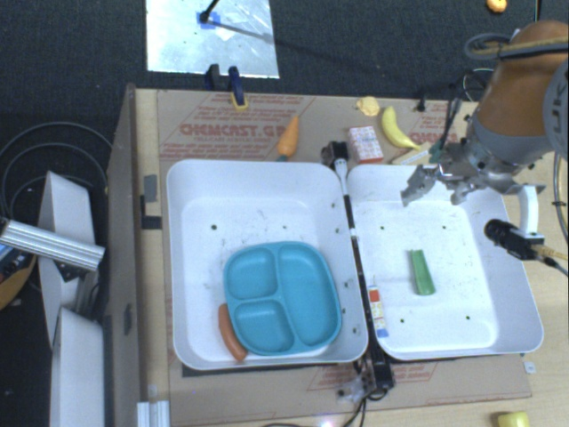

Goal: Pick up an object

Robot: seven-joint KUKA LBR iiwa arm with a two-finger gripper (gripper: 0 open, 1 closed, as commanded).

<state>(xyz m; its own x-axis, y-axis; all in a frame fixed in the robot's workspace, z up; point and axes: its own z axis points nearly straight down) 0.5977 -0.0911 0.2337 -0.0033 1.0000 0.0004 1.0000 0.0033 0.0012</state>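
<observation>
Task barely begun, by my reading: nothing is lifted yet. The end effector [436, 194] is hanging over the upper edge of the right-hand shallow white bin [462, 323], in the upper right of the frame. Its two fingers are standing spread apart and released, with nothing between them.

The likeliest target, a small green rectangular block [421, 271], is lying flat on the floor of that bin, below the end effector in the frame and well apart from it. It is sitting alone in the bin with open floor on all sides. What is left, as I judge it: travelling over the block, descending, closing on it and raising it.

Surroundings: the left-hand shallow white bin [258, 203] is holding a blue divided plastic plate [280, 296], with an orange sausage-shaped toy [231, 332] just beside the plate's lower left edge. A small printed packet [378, 310] is lying along the seam between the bins. On the cardboard-covered desk [196, 118] above the bins, a yellow toy banana [397, 129], a small pink-and-white box [364, 143] and an orange toy carrot [288, 137] are lying.

Obstructions: nothing appears to be blocking the way to the block; the bin wall is the only thing near the end effector.
</observation>
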